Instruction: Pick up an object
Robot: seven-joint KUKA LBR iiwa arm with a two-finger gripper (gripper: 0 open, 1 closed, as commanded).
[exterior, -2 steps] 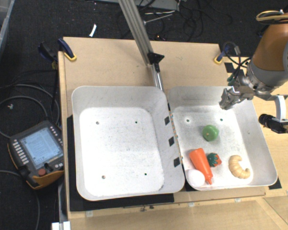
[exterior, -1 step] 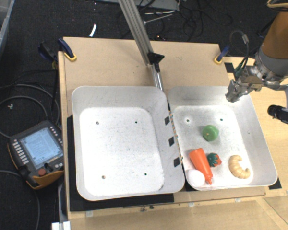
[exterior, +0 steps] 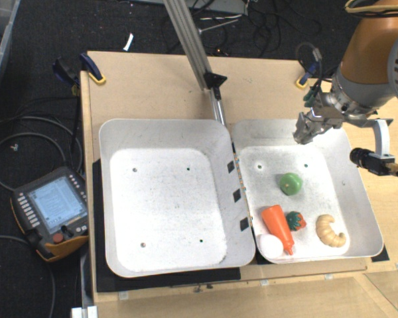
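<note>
The right bin (exterior: 358,197) holds a green round fruit (exterior: 291,183) near its middle. Along its front lie an orange carrot (exterior: 278,224), a white egg-like piece (exterior: 271,245), a small red and green toy (exterior: 295,220) and a tan croissant (exterior: 330,230). My gripper (exterior: 304,134) hangs over the bin's far edge, up and slightly right of the green fruit, well apart from every object. Nothing shows between its fingers.
The left bin (exterior: 113,177) sits beside the right one, with a metal pole (exterior: 189,35) slanting down to the seam between them. A teach pendant (exterior: 50,207) lies on the floor at the left. Clamps (exterior: 89,68) grip the bench's far corners.
</note>
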